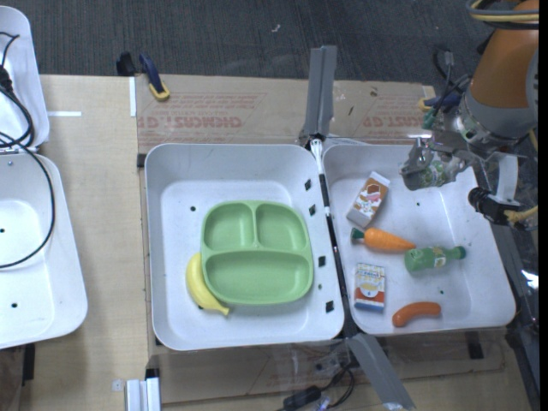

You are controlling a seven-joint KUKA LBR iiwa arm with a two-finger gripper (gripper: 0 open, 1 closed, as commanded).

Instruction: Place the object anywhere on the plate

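Note:
A green plate (257,253) with three compartments lies in the left bin (171,187), nothing on it. A yellow banana (200,286) rests against the plate's left rim. The right bin (479,306) holds a carton (369,199), an orange carrot (387,241), a green bottle (432,258), a small blue and white box (370,286) and an orange sausage-shaped piece (417,313). My gripper (421,171) hangs over the right bin's far right part, above and to the right of the carton, apart from every object.
A grey divider post (320,92) stands between the two bins at the back. A blue and yellow clamp (152,77) sits at the bench's far left corner. White equipment with black cables (26,212) fills the left side.

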